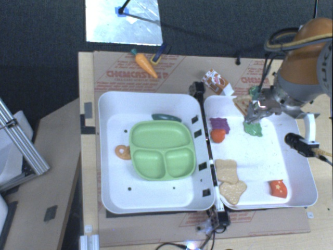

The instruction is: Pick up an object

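My gripper point(253, 113) hovers over the back of the right bin point(299, 191), directly above a green leafy toy point(254, 129) and very close to it; contact cannot be judged. Elsewhere in that bin lie a purple toy point(219, 124), an orange-red toy point(218, 136), two tan bread-like pieces point(229, 180) near the front left corner, a red piece point(278, 188) at the front right, and a tan piece point(241, 105) at the back edge.
The left bin point(112, 186) holds a green divided plate point(160, 150), an orange ring point(123, 152) and a dark green item point(166, 117). Behind the bins lie a carrot point(145, 65), a snack packet point(216, 81) and a foil sheet point(123, 13). A black part point(299, 142) sticks over the right bin's right side.
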You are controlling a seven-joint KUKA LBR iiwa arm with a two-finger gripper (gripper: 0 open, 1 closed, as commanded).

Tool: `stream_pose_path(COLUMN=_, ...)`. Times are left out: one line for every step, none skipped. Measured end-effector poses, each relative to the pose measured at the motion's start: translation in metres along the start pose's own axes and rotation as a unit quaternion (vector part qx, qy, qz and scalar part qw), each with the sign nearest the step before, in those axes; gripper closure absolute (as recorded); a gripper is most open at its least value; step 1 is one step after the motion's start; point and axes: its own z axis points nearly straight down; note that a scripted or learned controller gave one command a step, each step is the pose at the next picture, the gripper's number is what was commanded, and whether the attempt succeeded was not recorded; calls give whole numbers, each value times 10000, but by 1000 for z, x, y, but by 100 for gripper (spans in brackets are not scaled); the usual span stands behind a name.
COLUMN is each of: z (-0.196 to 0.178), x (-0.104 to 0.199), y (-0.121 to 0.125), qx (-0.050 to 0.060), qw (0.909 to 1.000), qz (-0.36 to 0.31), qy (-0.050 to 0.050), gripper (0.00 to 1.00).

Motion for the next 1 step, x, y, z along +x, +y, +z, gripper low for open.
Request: stream_pose_path(z=-9, x=56, y=11, qx=-4, qw=10000, qz=-27, qy=7, gripper=100)
